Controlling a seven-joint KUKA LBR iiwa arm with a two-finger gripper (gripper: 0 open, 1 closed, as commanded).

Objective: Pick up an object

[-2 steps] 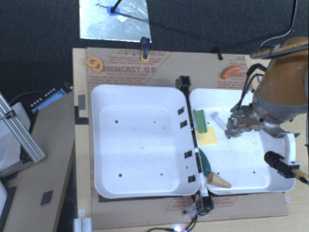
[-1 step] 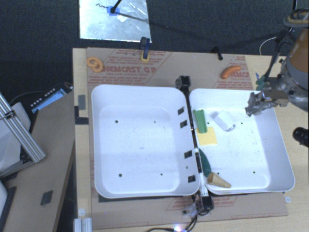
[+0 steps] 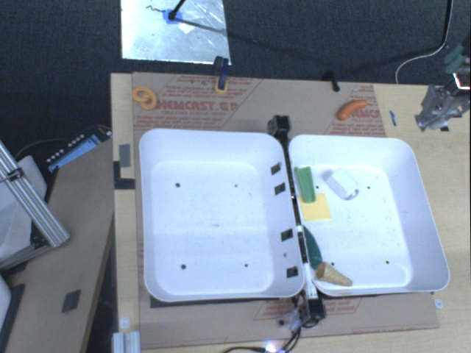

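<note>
Counter (image 3: 88, 219) of pale wood, bearing a brown cardboard sheet (image 3: 243, 98) printed in red, on which two shallow white plastic bins sit side by side, their inner rims touching.

Left bin (image 3: 210, 212): white floor with a few small dark dots.

Right bin (image 3: 412, 219), contents grouped toward its left wall:
- green rectangular block (image 3: 305, 184), lying lengthwise near the dividing rim;
- flat yellow square pad (image 3: 317, 208), just below the green block and touching its lower end;
- small white-and-grey oblong object (image 3: 341, 184), to the right of the green block, apart from it;
- dark green curved piece (image 3: 313, 250), against the left wall lower down;
- tan cone-shaped piece (image 3: 333, 274), at the bin's lower left corner, just beside the dark green piece.

Cardboard sheet, outside the bins: orange sausage-shaped toy (image 3: 352, 109) above the right bin; tan ring-shaped object (image 3: 145, 98) at the upper left corner; yellow-and-blue clamp (image 3: 221, 76) on the top edge.

Pincer (image 3: 440, 112): grey metal, at the upper right, above the counter's far corner and well apart from every item in the bins. Whether its fingers are parted or closed, I cannot tell; nothing is seen in its grasp.
</note>
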